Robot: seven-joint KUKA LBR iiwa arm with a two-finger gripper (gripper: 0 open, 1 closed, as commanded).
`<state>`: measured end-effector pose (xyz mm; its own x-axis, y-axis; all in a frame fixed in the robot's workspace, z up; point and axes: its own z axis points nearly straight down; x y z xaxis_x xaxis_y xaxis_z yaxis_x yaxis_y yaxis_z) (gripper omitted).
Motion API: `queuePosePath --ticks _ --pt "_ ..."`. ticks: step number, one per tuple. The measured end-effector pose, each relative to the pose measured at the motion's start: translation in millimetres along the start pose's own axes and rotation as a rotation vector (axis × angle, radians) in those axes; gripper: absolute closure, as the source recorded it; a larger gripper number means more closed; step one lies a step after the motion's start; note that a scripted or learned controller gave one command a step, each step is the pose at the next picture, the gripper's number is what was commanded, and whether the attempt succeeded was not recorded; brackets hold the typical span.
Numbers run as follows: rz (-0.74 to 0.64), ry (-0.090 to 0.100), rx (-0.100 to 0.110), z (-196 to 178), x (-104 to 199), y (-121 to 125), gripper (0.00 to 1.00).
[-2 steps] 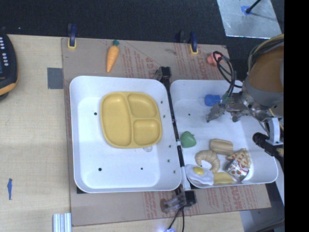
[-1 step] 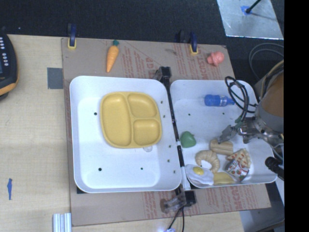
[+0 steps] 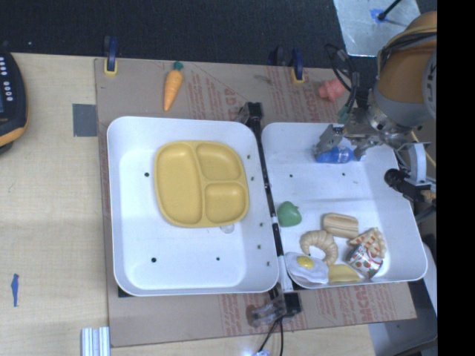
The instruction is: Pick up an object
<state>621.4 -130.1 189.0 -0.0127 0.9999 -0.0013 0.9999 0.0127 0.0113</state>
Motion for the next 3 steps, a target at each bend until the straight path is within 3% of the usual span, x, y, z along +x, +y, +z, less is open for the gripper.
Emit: queuePosePath --ticks 1,2,3 --pt "0.014 0.004 0.025 18 -15 -128 0.00" --pt "0.001 0.003 0.007 -5 46 -58 0.00" --pt "0.011 0.005 0.028 87 37 -138 0.00"
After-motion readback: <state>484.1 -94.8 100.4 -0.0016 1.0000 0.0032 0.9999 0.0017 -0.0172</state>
